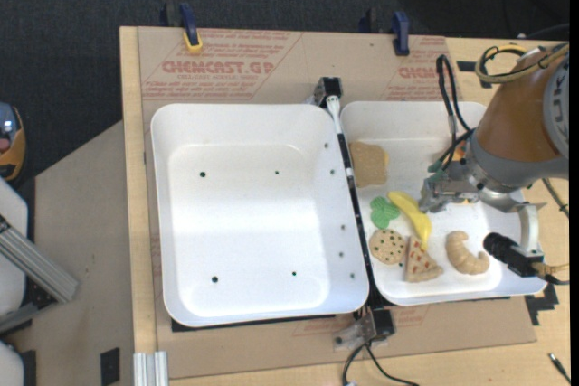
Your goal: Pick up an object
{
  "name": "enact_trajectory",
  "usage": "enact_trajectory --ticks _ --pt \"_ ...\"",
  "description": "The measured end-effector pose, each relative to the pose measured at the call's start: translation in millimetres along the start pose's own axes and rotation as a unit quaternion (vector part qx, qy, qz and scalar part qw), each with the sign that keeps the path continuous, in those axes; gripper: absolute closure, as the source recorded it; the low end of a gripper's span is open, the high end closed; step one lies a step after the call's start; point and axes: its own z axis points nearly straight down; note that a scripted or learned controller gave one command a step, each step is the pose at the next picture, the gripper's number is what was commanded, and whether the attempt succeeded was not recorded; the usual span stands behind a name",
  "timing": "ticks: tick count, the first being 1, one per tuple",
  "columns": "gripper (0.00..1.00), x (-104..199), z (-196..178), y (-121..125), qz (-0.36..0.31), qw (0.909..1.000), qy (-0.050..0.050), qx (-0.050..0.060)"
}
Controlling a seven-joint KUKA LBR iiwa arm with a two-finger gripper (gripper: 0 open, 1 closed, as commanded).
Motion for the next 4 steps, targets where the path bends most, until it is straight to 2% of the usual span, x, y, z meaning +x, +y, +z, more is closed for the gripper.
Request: enact_trajectory --ticks 1,2,3,4 --pt "1.00 9.9 32.0 -56.5 0.000 1.0000 0.000 -0.003" --pt "1.00 61.6 -74.7 0.9 -0.005 0.9999 0.000 -0.011" --pt "1.00 106.2 -107.7 70.6 -0.005 1.0000 0.000 -0.008" --pt "1.00 172.3 -298.6 86.5 -0.005 0.9999 0.001 -0.014"
